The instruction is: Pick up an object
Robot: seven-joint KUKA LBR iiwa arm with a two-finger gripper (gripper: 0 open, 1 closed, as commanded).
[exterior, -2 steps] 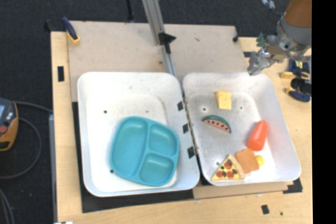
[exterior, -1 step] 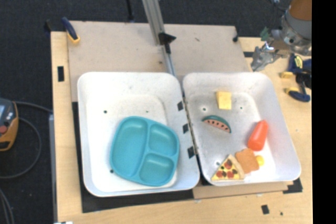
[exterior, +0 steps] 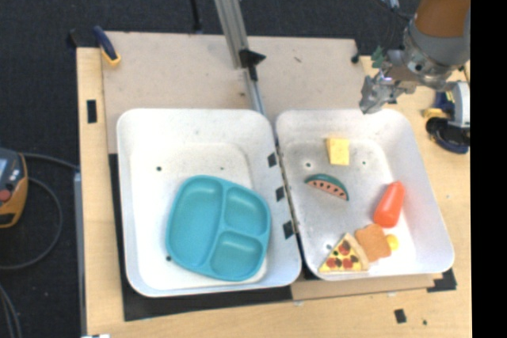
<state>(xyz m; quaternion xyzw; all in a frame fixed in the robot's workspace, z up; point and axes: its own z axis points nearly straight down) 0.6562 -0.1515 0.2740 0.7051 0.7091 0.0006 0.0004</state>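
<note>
Overhead, the surface [exterior: 182, 71] carries two shallow white bins side by side. The left bin [exterior: 142, 131] holds a teal divided plate [exterior: 219, 227], lying flat toward its near edge, with one large compartment and two smaller ones facing up.

The right bin [exterior: 420, 162] holds the small things. A yellow block [exterior: 338, 151] lies near the bin's far edge, roughly midway across. Just nearer than it and slightly to the left lies a watermelon slice [exterior: 328, 187], its curved rind arching upward in the view. An orange-red carrot-shaped piece [exterior: 389, 204] lies toward the right edge of this bin, tilted, well apart from the slice. At the near edge, a pizza slice [exterior: 344, 256] with dark and red dots rests with its point toward the far side, and a brown bread-like piece [exterior: 372, 242] lies touching or just beside its right side, with a small yellow bit at its right.

The arm comes in from the right, its orange band high in the far right corner, and the jaws [exterior: 374, 96] hang over the far right corner of the right bin, above its rim and apart from all the objects. Nothing shows between them; whether they are released or clenched cannot be told at this angle.

A grey metal rail [exterior: 230, 12] slants across the far part of the surface toward the gap between the bins.
</note>
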